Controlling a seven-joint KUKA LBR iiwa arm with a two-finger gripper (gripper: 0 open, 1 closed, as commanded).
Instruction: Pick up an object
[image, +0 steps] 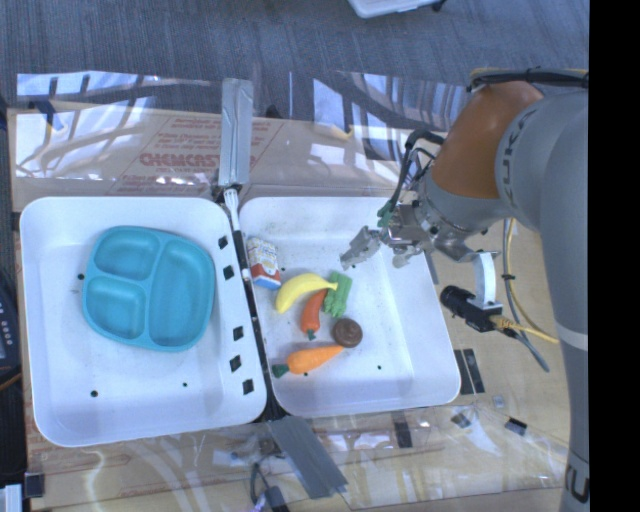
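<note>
camera view: the claw (368, 247) hangs over the right bin (420, 345), fingers seemingly spread and holding nothing. the banana (301, 290), carrot (314, 358) and other small toys lie in that bin, none lifted yet; descent, grasp and lift remain.

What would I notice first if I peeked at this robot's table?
Probably the big blue divided plate lying in the left bin. Next, the bright toy food bunched in the right bin: a yellow banana, an orange carrot and a small milk carton. The grey and orange arm's end effector hangs above them.
</note>
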